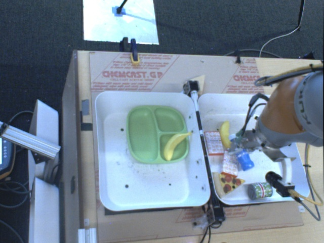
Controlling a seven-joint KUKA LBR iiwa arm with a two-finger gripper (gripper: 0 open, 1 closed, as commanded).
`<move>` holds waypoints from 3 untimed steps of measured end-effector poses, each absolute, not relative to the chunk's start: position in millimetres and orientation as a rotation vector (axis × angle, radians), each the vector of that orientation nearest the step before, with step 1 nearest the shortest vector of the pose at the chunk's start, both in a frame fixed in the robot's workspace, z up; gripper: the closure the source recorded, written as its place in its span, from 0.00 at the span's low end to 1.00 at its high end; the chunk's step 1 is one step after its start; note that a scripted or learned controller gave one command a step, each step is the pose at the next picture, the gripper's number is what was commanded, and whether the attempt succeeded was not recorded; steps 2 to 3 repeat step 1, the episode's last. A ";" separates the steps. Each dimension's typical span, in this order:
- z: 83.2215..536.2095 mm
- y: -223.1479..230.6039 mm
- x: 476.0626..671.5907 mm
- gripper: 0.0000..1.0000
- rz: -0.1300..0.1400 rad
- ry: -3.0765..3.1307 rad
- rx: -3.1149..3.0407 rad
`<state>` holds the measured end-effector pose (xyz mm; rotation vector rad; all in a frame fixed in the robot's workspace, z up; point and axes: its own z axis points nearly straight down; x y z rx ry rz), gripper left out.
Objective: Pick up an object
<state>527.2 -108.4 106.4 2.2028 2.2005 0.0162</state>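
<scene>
Tool [237, 145] down in the right bin [223, 101], over a cluster of small things near its left wall

A blue piece [245, 161] lies just beside the tool, a banana [225, 133] just on its far side, and whether the tool is open or closed cannot be told. A red-and-white packet [213, 142] lies by the bin's left wall, its print too small to read. Nearer the front lie a pizza slice [230, 183] and a green-labelled can [259, 190] on its side, label unreadable. The left bin [114, 151] holds a green plate [144, 135] with a second banana [173, 143] across its right compartments. The brown sheet [152, 67] under both bins on the bench reads "CHEMCAST GP" in red, and again, partly hidden, at the right
</scene>
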 end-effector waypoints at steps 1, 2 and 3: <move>204.6 -58.2 540.2 1.00 0.005 2.224 2.215; 204.6 -58.2 540.2 1.00 0.005 2.224 2.215; 204.6 -58.2 540.2 1.00 0.005 2.224 2.215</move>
